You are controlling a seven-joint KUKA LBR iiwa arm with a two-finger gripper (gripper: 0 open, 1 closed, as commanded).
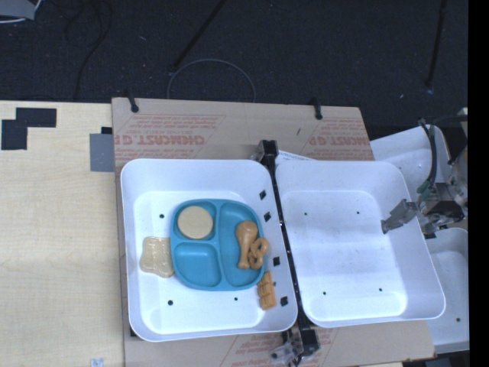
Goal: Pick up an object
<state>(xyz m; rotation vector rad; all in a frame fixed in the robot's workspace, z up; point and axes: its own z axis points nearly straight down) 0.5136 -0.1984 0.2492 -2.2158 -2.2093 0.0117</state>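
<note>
Floor: I see dark carpet (321,44) across the top, with thin black cables (210,79) looping over it.
Bench: a pale wood top (53,243) runs along my left side, with black and grey patches (30,126) near its far edge.
Cardboard: a brown sheet (237,132) with red print lies under both bins; two small black clips stand on its far edge.
Left bin: the white tray (145,182) holds all the objects I can see.
Right bin: the white tray (344,243) sits just beside the left one, a black divider strip (279,228) between them.
Blue plate: a three-part dish (206,270) sits in the middle of the left bin.
Round biscuit: a tan disc (194,222) rests in the plate's far-left section.
Pale slab: a cream piece (157,257) lies against the plate's left edge, on the bin floor.
Twisted piece: a brown pretzel-like shape (250,245) lies in the plate's right section.
Small brown piece: it (266,290) lies just off the plate's near-right corner.
Gripper: it (399,216) sits at the right bin's right rim, well apart from every object; the arm behind it is cut off by the frame.
Fingers: too small and blurred, so I cannot tell how they stand.
</note>
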